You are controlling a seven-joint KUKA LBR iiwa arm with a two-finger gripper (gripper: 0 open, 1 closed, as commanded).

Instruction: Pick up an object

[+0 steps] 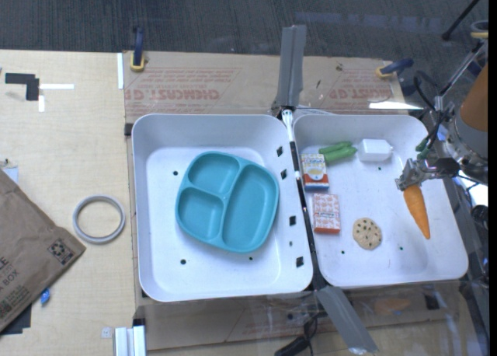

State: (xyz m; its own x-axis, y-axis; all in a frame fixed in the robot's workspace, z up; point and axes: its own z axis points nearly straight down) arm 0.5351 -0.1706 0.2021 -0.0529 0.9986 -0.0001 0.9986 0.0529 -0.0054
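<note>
Two white bins side by side on the bench. Left bin (147,191) has a teal divided plate (227,201), 3 compartments, nothing in them. Right bin (388,265) holds the small stuff: green pepper-like item (336,150) near the back, white block (375,148) just beside it, small box (314,171) and red/white packet (326,213) along the left wall, cookie (366,232) toward the front centre, orange carrot (417,208) on the right side.

Arm comes in from the right w/ gripper (411,179) low over the right bin, sitting right at the carrot's thick upper end. Carrot hangs point-down/toward the front from there. Looks like the fingers are pinched on the carrot top, jaws narrow, but the contact spot is small and partly hidden by the gripper body, so not 100% sure. Can't tell if the carrot tip is touching the bin floor or just clear of it.

Progress: approx mid-task. Approach and reach look done, grasp seems made on the carrot. Left: a clear lift off the bin floor w/o slipping. Risk = the grip is at the very end of a tapered thing, could swing or drop out.

Outside the bins: tape ring (99,218) and cardboard box (27,249) on the bench at left, not involved.
</note>
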